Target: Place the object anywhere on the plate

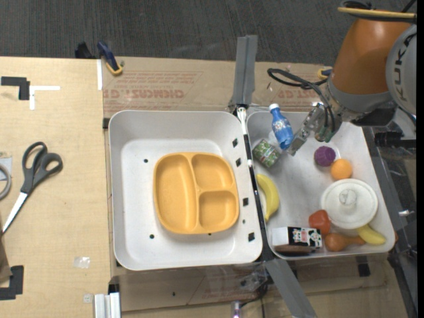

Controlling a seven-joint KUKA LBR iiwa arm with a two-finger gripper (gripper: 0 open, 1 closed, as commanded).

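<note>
A yellow plate [196,192] with three compartments lies in the middle of the left bin [126,177]. My gripper [309,138] hangs over the back of the right bin [301,184], open, with nothing between its fingers. It sits between a blue bottle [281,127] on its left and a purple ball [324,156] on its right. A green can [266,153] lies just left of the lower fingertip. The arm's orange band [368,52] rises at the upper right.
The right bin also holds a banana [267,195] by the divider, an orange [342,169], a white lidded pot [349,203], a red fruit [319,220], a second banana [371,235] and a black-and-white carton [297,238]. Scissors [30,175] lie on the bench at the left.
</note>
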